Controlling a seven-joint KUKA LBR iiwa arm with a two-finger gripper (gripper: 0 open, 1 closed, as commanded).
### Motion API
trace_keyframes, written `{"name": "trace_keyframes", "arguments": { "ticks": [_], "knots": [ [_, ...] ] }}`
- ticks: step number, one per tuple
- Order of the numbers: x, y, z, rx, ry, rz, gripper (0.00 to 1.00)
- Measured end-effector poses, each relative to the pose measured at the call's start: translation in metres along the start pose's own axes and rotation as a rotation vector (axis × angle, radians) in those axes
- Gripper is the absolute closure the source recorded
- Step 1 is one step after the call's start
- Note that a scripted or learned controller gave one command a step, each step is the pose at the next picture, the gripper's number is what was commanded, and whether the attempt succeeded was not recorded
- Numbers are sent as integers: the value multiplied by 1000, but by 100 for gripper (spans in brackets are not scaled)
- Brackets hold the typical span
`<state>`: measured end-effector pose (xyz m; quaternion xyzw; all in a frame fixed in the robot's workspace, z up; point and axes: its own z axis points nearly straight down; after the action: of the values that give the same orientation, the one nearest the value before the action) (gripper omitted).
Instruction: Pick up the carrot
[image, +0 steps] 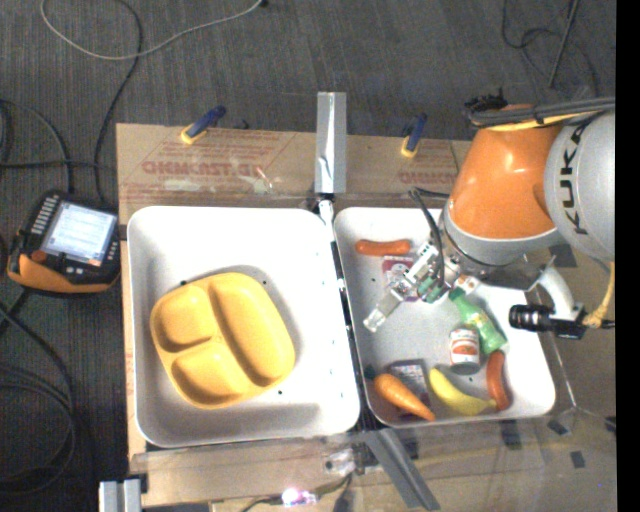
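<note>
— What did the worktop (290, 165) look like from your station?

— It was a brown board on dark grey carpet, with cables trailing across the floor. Two clamps, blue and yellow, held its far edge, and a teach pendant (66, 240) lay on the carpet to the left.

— And the bins?

— Nearest to me in the right bin (352, 300), the carrot (402, 394) lay along the front wall, just beside a banana (459, 393), with a red chilli (496, 380) at the banana's other end. Behind them stood a small can (463, 347) and a green bottle (480, 322). Further back, a sausage (384, 247) lay near the far wall. The left bin (160, 400) held a yellow divided plate (222, 337).

— The gripper?

— The gripper (378, 320) hung over the middle of the right bin, well apart from the carrot. I couldn't tell how wide the fingers were; I saw nothing between them.
</note>
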<state>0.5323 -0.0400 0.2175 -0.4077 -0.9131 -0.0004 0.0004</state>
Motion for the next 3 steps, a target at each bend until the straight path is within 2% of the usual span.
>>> {"name": "trace_keyframes", "arguments": {
  "ticks": [1,2,3],
  "knots": [
    [13,-54,35,2,1,-232,0],
    [22,39,34,0,0,-265,0],
    [70,9,34,2,1,-335,0]
  ]
}}
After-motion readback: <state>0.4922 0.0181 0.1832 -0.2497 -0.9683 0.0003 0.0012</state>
